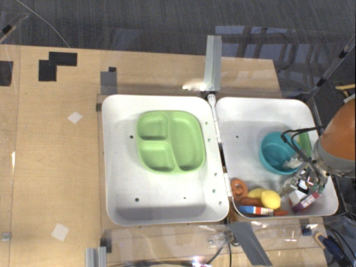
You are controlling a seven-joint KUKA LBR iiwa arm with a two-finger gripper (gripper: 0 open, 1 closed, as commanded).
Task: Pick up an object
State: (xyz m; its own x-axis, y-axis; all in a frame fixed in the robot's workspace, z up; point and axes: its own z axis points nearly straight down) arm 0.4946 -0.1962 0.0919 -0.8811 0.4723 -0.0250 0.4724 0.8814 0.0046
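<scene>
Wooden bench, two white bins. Gripper [303, 183] low near right bin's [250, 113] front right corner, over small-object clutter; grip state unclear. Yellow toy [270, 198] at front edge looks light, smooth, rounded: grasp across its middle.

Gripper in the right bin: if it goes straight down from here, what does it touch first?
Probably the dark purple-capped item at the right white bin's front corner, directly under the gripper; depth is unclear, so bare floor is possible.
</scene>
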